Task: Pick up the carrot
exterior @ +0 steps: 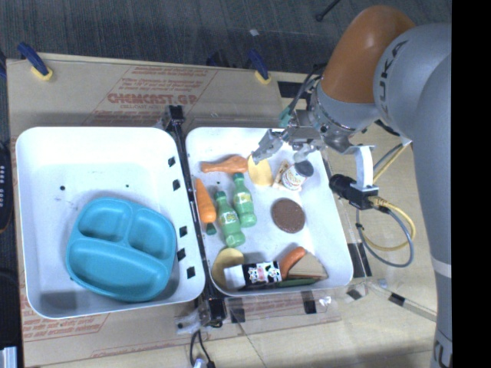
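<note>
**Two bins, side by side on the bench**

The left bin point(31, 205) holds a divided tray point(123, 248) toward its near side. In the right bin point(337, 221), the carrot point(205, 202) lies along the left wall, two bottles point(235, 209) just right of it, a round disc point(289, 215) further right. The gripper point(280, 146) hangs over the far part.

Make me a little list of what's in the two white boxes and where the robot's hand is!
left bin: holds a blue divided plate
right bin: holds toy food
carrot: lies along the right bin's left wall, beside two green bottles
other food: chicken drumstick, brown round patty, small cow-print carton
gripper: over the top of the right bin, near the drumstick, apart from the carrot
carrot picked up: not yet
</note>
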